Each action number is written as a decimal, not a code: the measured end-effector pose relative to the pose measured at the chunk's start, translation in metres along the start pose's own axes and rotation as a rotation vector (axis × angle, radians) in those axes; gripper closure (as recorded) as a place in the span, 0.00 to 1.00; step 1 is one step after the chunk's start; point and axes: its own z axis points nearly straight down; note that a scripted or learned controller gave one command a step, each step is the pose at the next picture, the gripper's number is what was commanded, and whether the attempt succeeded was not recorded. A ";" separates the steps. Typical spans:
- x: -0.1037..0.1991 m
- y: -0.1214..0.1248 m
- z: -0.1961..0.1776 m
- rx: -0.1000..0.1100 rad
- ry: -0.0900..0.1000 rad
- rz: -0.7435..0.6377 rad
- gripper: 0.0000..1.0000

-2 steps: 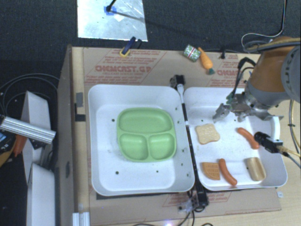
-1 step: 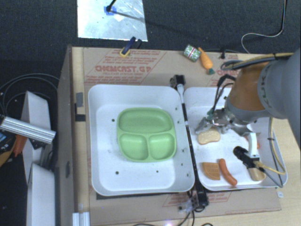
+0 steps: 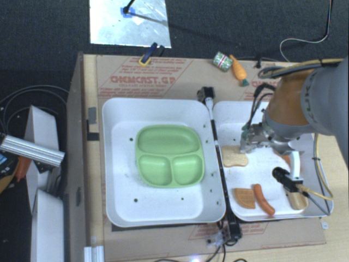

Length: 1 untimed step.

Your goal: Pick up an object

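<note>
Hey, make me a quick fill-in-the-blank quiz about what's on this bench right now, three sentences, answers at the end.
1. The green divided tray lies in the ____ bin.
2. The claw hangs just above the ____ of toast.
3. The toy carrot lies on the cardboard, ____ both bins.

Missing words: left; slice; outside
</note>
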 end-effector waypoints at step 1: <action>0.000 0.000 0.000 0.001 0.000 0.000 0.00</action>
